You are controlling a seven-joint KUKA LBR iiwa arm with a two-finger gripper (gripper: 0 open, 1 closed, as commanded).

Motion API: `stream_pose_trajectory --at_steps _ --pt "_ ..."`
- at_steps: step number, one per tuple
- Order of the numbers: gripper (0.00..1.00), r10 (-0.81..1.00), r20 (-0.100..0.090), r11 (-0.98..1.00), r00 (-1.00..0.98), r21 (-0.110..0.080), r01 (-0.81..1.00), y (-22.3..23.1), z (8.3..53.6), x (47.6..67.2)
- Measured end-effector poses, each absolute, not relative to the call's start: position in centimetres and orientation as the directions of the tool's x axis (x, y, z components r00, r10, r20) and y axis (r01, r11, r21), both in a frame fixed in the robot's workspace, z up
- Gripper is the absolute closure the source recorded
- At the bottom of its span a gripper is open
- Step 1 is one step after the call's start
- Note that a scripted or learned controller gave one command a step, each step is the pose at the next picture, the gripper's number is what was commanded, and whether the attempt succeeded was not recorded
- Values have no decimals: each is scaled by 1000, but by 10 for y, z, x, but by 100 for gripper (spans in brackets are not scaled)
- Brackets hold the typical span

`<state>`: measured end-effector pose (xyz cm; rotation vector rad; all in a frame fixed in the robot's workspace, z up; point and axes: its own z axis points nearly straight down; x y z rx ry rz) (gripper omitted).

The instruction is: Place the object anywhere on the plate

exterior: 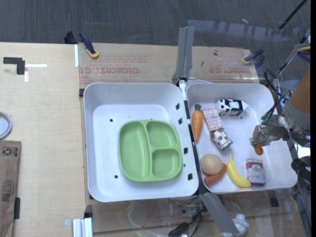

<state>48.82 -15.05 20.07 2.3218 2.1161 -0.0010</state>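
Two shallow white bins sit side by side on the bench: the left bin, at the centre of the frame, holds a green three-compartment plate lying flat with nothing on it, apparently set there as the drop point, while the right bin, toward the right of the frame, serves as the stock of loose items. The grey arm reaches in from the right edge, its gripper lowered over the right-hand part of that bin, just above an orange-red object that shows partly beneath the fingers; whether they are spread or pinching it cannot be told from this angle, and the piece looks to be the likely pick, though that is a judgement. Across the rest of the bin lie a carrot against the dividing wall, a yellow banana, a tan egg-shaped item resting against a small orange piece, a red-and-white packet, a small can, a red box near the lower right, and a black-and-white toy cow at the upper end. Nothing has yet reached the plate.
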Motion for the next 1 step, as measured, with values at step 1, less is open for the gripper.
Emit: stream_pose_trajectory --at_steps 1 --pt "100 993 -1 -120 120 -4 993 -83 190 484"
